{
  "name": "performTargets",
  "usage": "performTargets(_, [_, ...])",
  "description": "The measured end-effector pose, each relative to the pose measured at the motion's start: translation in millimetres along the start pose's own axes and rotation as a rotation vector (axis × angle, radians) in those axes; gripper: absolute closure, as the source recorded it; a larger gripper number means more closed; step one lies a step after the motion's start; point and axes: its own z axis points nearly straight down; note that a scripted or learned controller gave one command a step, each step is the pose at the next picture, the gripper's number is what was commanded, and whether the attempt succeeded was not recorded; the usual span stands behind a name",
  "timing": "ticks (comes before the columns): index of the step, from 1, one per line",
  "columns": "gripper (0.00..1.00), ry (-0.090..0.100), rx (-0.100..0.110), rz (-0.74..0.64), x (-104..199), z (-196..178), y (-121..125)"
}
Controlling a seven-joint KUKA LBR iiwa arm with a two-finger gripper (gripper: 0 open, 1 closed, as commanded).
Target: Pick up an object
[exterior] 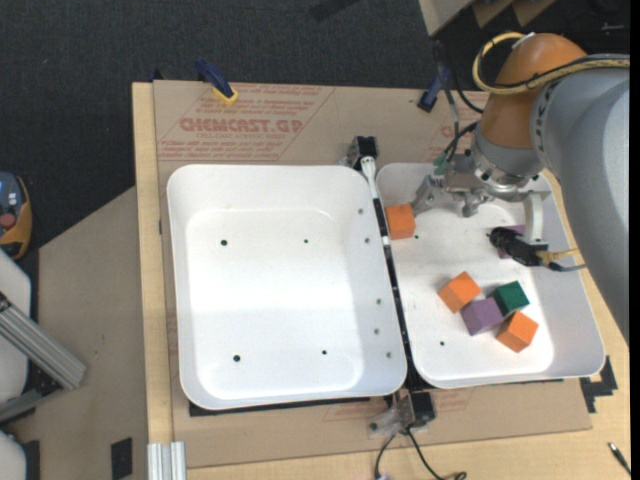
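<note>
Since my gripper (455, 200) hangs at the far end of the right bin (570, 353), nothing visibly held and its spread beyond my telling, I judge the lone orange cube (400, 221) just to its left, against the dividing wall, the nearest pick.

Cardboard sheet (250, 118) covers the tabletop, red print near its 12 o'clock edge. Blue clamp with yellow tip (216, 81) at the sheet's 11 o'clock corner, another blue clamp (434, 90) toward 1 o'clock. Black clip (363, 151) between the bins at 12 o'clock, one more (415, 408) at 6 o'clock. Aluminium extrusion (40, 346) at 8 o'clock, off the sheet. Dark carpet (150, 18) surrounds it all.
</note>
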Motion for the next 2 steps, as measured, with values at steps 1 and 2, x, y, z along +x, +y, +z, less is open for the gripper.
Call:
performTargets(1, [0.00, -0.011, -0.006, 0.006, 17.3, -2.5, 0.2])
performTargets(2, [0.00, -0.001, -0.001, 0.006, 22.5, -0.8, -5.3])
